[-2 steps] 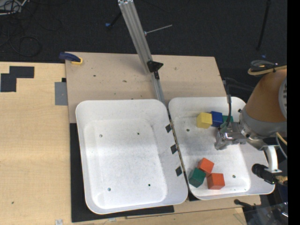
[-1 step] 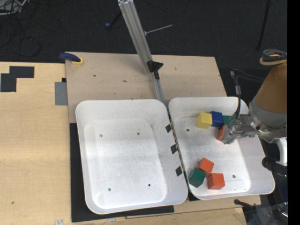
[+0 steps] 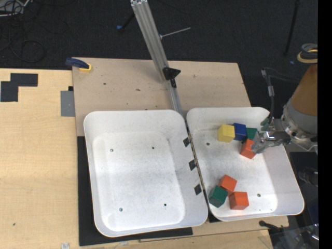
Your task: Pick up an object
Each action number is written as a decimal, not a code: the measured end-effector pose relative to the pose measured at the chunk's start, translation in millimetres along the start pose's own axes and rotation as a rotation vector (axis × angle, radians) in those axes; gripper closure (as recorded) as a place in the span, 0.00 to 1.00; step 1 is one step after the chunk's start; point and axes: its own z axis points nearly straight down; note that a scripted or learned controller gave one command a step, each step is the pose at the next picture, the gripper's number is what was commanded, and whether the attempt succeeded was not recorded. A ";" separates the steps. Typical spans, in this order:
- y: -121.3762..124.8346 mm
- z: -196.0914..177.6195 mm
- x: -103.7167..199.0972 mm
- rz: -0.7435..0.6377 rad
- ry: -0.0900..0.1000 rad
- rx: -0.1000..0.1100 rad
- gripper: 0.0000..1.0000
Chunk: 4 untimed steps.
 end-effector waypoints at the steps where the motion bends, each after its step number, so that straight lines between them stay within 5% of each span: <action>1: 13.8 -7.3 48.6 -0.005 0.003 0.003 1.00; 4: 71.1 12.3 173.4 -0.002 0.000 0.004 1.00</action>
